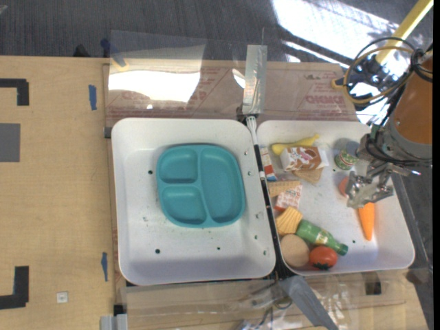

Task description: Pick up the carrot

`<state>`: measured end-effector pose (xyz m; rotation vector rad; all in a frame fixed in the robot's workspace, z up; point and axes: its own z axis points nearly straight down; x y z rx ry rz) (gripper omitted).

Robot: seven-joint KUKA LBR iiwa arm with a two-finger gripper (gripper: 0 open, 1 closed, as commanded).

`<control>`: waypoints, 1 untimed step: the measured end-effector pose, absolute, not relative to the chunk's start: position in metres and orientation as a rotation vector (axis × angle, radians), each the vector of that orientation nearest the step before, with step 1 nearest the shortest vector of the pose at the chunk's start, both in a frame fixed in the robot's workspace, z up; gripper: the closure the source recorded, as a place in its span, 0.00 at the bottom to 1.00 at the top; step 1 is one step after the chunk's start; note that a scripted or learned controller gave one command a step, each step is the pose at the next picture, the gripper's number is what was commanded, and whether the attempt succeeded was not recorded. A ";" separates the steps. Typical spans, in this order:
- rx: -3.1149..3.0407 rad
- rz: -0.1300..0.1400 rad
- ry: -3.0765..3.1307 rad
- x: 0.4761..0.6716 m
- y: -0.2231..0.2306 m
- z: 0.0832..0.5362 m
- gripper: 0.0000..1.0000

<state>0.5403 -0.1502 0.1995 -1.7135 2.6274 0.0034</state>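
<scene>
where arm reaches in from right, camera view: gripper (366, 192) low over right bin (402, 253), tips just at carrot's top end; finger spread cannot be made out. carrot (368, 220) lies flat on right bin floor, near right wall, pointed end toward front. same bin: green bottle (320, 236), tomato (323, 256), snack packet (300, 158). left bin (130, 184): teal divided plate (201, 185).

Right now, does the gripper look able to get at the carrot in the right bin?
Probably yes. The gripper sits right at the carrot's upper end, and the carrot lies alone on bare bin floor, apart from the green bottle and tomato.
</scene>
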 end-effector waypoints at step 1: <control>-1.865 -0.015 2.517 0.558 -0.202 0.322 1.00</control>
